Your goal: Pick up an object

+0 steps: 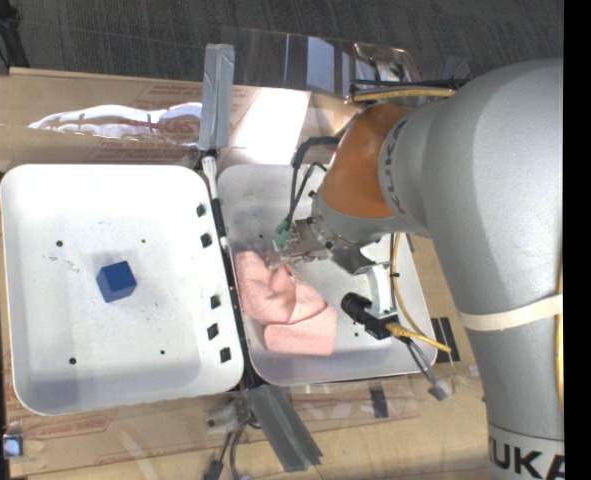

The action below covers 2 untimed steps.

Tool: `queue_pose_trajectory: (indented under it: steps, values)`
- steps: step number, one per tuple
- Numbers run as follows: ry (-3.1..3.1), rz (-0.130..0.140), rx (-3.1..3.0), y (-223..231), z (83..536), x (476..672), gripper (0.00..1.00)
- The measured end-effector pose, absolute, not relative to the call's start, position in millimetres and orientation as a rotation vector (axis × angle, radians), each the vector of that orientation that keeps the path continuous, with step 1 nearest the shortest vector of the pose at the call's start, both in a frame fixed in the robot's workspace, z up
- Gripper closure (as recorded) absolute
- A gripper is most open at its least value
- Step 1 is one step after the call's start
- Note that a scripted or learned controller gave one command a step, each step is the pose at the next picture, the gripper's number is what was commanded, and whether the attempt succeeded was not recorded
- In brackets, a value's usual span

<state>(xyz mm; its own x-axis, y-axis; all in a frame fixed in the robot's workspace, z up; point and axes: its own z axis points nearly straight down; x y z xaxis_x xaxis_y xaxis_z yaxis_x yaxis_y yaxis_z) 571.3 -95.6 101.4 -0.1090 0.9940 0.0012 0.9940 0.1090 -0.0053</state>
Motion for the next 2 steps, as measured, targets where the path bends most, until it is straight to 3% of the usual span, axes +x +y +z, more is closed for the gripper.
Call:
queue_pose_trajectory:
  steps: [1,2]
  values:
    - [-2.389,0.002,-2.039,-95.5,264.8,599.3,1.00]
    - [-2.183,0.007,-2.251,-33.0,216.5,543.7,1.00]
